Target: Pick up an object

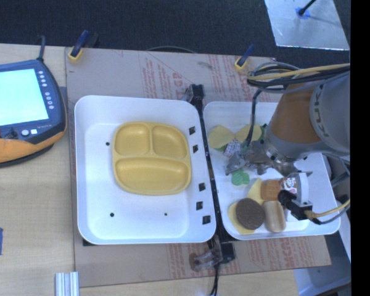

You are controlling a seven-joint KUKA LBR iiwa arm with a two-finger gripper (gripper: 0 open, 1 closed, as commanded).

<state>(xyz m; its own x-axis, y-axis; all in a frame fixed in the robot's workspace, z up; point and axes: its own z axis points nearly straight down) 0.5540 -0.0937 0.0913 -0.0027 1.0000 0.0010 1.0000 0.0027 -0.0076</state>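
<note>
The right bin (225,111) holds several small toy foods: a yellow-green piece (220,135) at the back left, a small green piece (239,178) in the middle, a dark brown round cookie (250,214) on a pale yellow disc, and a tan bun-like piece (274,216) beside it. An orange-tan piece (269,190) lies just behind these. My gripper (237,160) reaches down into the middle of this bin, just above the small green piece. The grey arm with its orange band (296,119) covers the bin's right half.
The left bin (92,165) holds a yellow divided plate (152,158). A teach pendant (21,110) lies on the bench at far left. Black clamps run along the divider (203,165) between the bins. Cables (296,73) loop above the arm.
</note>
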